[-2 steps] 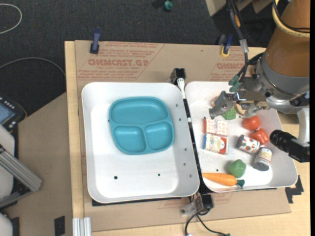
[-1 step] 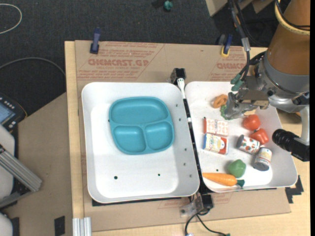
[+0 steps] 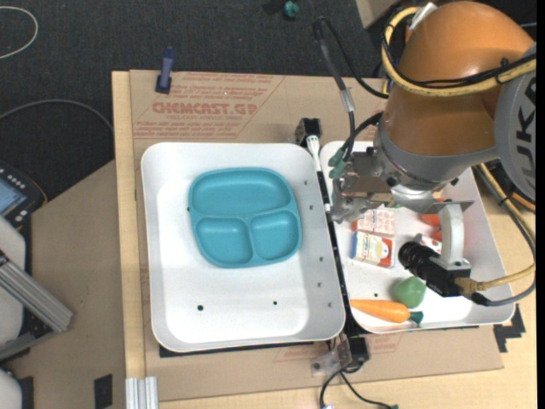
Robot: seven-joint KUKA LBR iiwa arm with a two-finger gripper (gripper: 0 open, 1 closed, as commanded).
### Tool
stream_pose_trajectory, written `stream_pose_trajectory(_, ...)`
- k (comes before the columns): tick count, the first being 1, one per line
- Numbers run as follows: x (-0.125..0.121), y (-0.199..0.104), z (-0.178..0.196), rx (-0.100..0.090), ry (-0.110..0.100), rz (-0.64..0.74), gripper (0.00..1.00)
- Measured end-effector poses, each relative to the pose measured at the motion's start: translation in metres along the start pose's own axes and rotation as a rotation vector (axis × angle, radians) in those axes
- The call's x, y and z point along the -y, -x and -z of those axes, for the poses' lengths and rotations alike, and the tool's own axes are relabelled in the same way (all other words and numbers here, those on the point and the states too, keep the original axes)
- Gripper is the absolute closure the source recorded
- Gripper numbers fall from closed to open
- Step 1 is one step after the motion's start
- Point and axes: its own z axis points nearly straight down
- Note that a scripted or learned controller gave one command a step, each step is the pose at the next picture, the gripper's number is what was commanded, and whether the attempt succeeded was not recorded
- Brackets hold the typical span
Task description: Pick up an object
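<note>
"CHEMCAST" is printed in red on the brown board [image 3: 209, 102] at upper centre; the smaller lines cannot be read.

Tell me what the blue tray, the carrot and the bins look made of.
Blue tray: likely moulded plastic, matte, with smooth rounded compartments. Carrot: probably toy plastic, with uniform orange and a slight sheen. Bins: seemingly thin formed white plastic, with soft glare and rounded corners.
</note>
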Motion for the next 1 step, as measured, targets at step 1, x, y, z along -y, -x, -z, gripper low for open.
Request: stream_pose_trajectory(1, 0.0032, 0.002, 0.1007, -0.001, 0.021, -0.005, 1.0)
